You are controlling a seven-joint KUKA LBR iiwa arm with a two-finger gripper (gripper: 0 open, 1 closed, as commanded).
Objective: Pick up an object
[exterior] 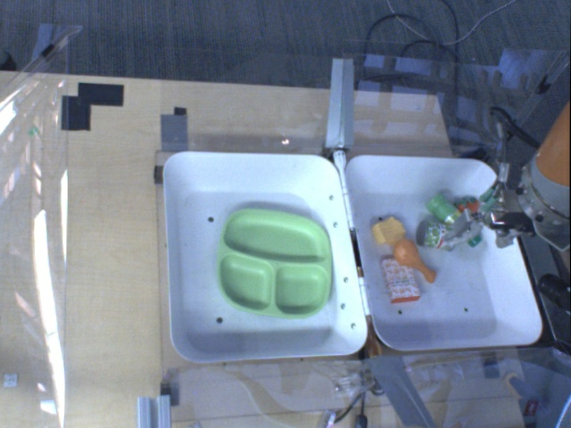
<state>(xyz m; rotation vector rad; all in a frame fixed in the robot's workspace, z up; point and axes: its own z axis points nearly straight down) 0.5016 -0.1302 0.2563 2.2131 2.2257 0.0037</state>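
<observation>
On the tabletop [107, 239] below my camera, two shallow white bins sit side by side. From where I watch, the left bin [192, 194] holds a light green divided plate [275, 261] with three compartments, lying flat near its middle. My arm [553, 172] reaches in from the right over the right bin [500, 315], and its pincer [468, 226] hangs low in that bin's upper right part; I cannot tell whether it is apart or together. Just beside the pincer lie a green can-like object [442, 207] and a second small green item [432, 234]. Further left sit a yellow block [388, 231], an orange carrot-shaped toy [413, 258] and a red-and-white packet [401, 281], close together near the bin's middle.
</observation>
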